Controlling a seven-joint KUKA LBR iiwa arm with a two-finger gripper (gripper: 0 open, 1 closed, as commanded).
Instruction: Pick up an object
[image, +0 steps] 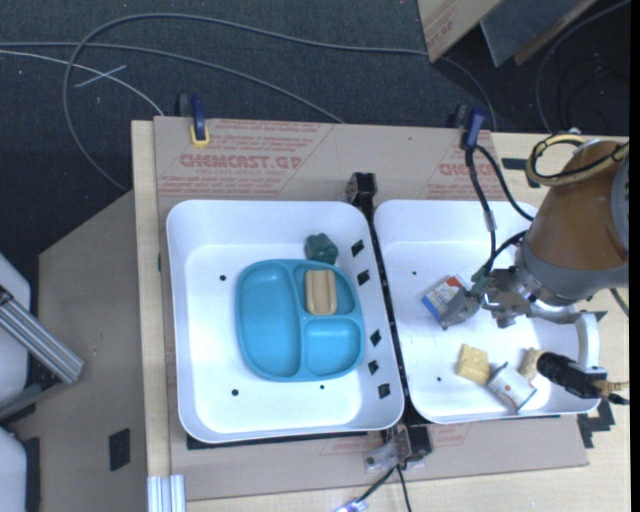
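Note:
My gripper (483, 312) hangs low in the right bin (420, 235), on the grey arm with its orange band (585, 215) coming in from the right. Its fingers stand apart, open, with nothing between them. A small blue, red and white packet (440, 297) lies just left of the left finger (461, 309); I cannot tell whether they touch. In front of the gripper lie a yellow block (472, 362), a small tan piece (528, 361) and a white and brown object (514, 387).
The left bin (200, 300) holds a blue divided plate (270, 325) with a tan block (320, 292) in its upper right compartment. A dark green lump (321, 248) sits beside the plate's far edge. A black divider (375, 290) separates the bins. Cables (485, 190) run along the right bin's back.

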